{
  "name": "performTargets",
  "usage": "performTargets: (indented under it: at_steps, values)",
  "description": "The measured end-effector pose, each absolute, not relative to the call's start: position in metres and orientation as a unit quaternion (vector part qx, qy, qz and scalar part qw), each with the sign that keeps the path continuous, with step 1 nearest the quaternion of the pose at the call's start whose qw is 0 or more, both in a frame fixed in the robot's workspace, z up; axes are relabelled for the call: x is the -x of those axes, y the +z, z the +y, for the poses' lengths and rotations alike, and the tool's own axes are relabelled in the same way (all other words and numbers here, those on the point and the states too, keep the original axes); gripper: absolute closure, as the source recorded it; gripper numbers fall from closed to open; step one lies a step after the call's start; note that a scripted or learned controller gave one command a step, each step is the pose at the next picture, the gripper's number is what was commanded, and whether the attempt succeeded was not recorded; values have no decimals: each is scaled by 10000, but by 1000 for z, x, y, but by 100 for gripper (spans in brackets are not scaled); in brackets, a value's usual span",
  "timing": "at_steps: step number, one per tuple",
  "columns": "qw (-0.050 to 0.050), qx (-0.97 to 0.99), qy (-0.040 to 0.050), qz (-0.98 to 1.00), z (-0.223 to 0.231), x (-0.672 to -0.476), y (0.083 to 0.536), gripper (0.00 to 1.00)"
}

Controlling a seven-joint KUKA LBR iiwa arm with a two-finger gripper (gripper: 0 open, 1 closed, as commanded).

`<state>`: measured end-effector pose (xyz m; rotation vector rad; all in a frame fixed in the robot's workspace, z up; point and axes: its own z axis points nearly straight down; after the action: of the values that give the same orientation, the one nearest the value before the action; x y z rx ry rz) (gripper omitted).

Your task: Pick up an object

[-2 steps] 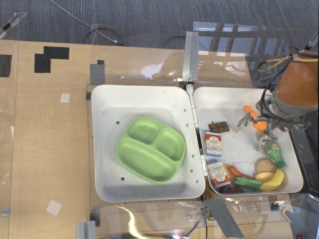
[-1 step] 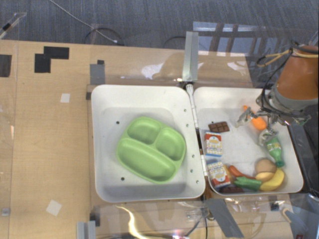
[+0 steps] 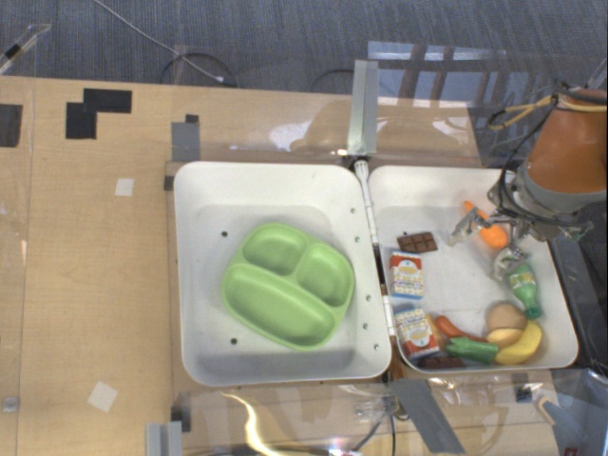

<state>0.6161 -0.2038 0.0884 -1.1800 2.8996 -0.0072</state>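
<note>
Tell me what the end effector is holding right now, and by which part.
It cannot be told. The end effector hangs over the right white bin with a small orange object between its metal fingers, but actual contact is unclear.

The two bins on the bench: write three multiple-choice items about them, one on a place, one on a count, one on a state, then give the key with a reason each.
1. Where does the green divided plate lie?
A. In the left bin
B. In the right bin
C. On the bench outside the bins

2. How many compartments does the plate have?
A. Two
B. Three
C. Five

3. How does the gripper stand relative to the orange ball?
A. Far away over the left bin
B. Directly above it in the right bin
C. Over the bench outside the bins

Key: 1 A, the plate lies on the left bin's floor. 2 B, one long section and two smaller ones show. 3 B, its fingers frame the ball in the right bin, above the green bottle and banana.
</note>
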Motion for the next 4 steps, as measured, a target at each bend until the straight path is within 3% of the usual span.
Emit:
performTargets:
  at_steps: [4]
  values:
    - [59, 3969, -22, 9178, -203, -615, 89, 0]
